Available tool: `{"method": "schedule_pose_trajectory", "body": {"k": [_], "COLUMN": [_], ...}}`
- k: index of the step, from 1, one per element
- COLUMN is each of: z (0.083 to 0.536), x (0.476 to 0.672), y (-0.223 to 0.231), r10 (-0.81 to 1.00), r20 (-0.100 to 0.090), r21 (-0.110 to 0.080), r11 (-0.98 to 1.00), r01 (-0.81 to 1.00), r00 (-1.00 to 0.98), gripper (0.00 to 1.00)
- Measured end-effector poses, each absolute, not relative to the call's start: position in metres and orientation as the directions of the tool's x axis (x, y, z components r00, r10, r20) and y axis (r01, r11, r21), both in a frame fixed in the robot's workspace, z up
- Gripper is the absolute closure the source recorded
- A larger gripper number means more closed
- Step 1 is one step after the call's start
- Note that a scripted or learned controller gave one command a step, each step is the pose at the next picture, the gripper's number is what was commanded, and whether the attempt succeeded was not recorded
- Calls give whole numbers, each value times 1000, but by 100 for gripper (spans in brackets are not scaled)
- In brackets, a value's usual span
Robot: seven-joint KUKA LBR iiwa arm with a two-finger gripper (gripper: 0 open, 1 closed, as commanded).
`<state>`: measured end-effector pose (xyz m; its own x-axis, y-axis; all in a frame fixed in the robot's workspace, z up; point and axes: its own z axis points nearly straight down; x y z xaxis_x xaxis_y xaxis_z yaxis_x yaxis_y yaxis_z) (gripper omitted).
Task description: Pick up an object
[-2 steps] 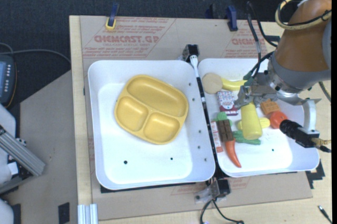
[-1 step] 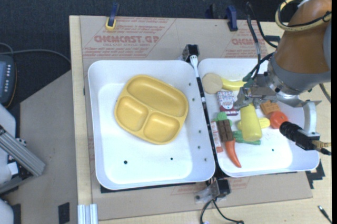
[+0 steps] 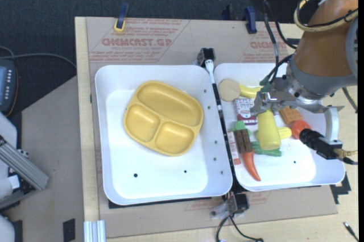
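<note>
The right bin (image 3: 296,175) holds several toy foods. A yellow corn-like piece (image 3: 268,132) lies in its middle, with a green piece (image 3: 267,151) under its near end. Left of it are a brown chocolate bar (image 3: 243,141) and an orange carrot (image 3: 251,166). A beige round cookie (image 3: 229,89), a yellow banana (image 3: 249,90) and a small red-and-white packet (image 3: 243,107) lie at the far left. An orange cracker (image 3: 290,114) and a red-orange piece (image 3: 300,128) sit to the right. My gripper (image 3: 266,100) hangs over the far end of the corn piece, between the banana and the cracker.
The left bin (image 3: 108,121) carries a yellow divided plate (image 3: 163,117). A black hinge strip (image 3: 219,116) runs between the bins. A black part with a cable (image 3: 319,143) hangs off the arm over the right bin's right side. Clamps stand at the bench's far edge.
</note>
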<state>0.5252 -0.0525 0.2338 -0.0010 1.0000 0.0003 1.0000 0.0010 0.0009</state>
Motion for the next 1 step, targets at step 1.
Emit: {"method": "schedule_pose_trajectory", "body": {"k": [1], "z": [229], "x": [530], "y": [-54], "r10": [1000], "r20": [0], "r21": [1], "r11": [0], "r01": [1000], "r00": [0], "gripper": [100]}}
